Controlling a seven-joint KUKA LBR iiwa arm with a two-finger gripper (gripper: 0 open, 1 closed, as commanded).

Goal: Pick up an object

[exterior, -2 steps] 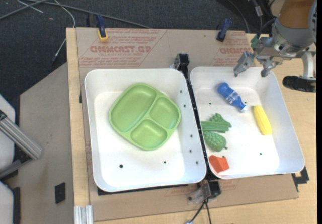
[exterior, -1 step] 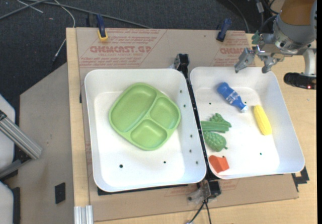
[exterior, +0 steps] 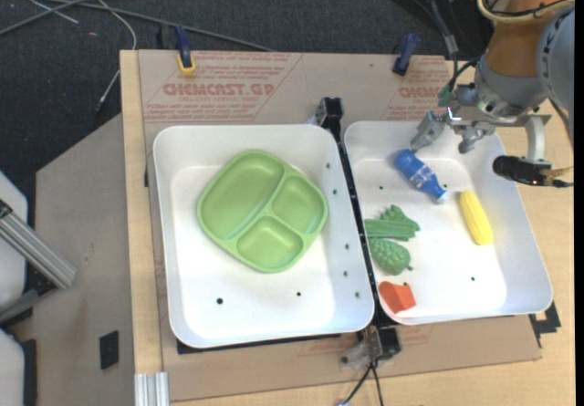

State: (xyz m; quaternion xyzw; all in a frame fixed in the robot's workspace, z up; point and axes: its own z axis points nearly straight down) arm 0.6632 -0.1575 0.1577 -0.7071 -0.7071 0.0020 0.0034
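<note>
While the arm (exterior: 525,21) reaches down, its claw (exterior: 447,132) hangs spread wide above the blue bottle (exterior: 419,172).

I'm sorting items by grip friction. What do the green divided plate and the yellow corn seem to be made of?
The green divided plate looks like moulded plastic with a smooth, matte finish: even colour, rounded compartment ridges, soft highlights. The yellow corn looks like a plastic toy, slightly glossy, uniformly yellow; whether it is hard or rubbery cannot be told from this view.
</note>
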